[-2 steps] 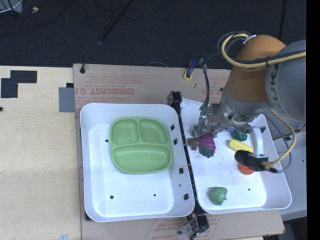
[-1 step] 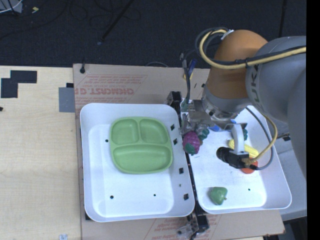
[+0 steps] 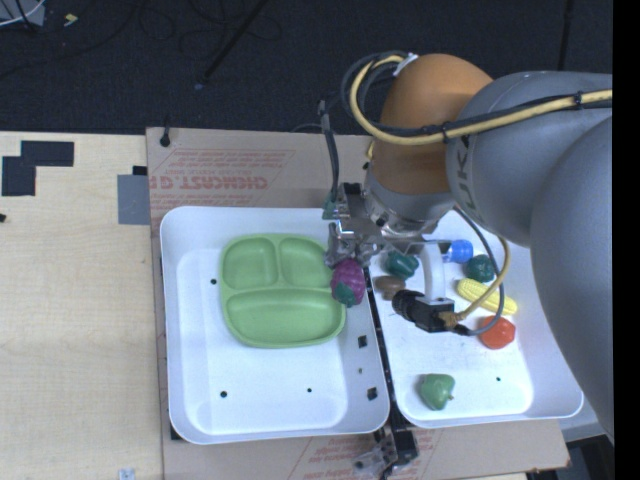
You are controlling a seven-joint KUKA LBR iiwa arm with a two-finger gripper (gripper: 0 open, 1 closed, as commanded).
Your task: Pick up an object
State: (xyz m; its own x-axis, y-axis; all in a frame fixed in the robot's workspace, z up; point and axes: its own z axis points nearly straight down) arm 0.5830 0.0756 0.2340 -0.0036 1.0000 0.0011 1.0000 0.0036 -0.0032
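My gripper (image 3: 347, 262) hangs over the divider between the two bins, at the right edge of the green divided plate (image 3: 275, 298). A purple toy with a dark green end (image 3: 348, 282) sits between its fingers, and they are shut on it. The toy hangs just above the plate's right rim. The large orange and grey wrist hides what lies behind the gripper.
The plate lies in the left white bin (image 3: 200, 368). The right bin (image 3: 520, 388) holds a teal piece (image 3: 403, 264), a blue piece (image 3: 460, 251), a dark green piece (image 3: 481, 267), a yellow corn cob (image 3: 485, 296), a red ball (image 3: 497, 333) and a green pepper (image 3: 436, 390).
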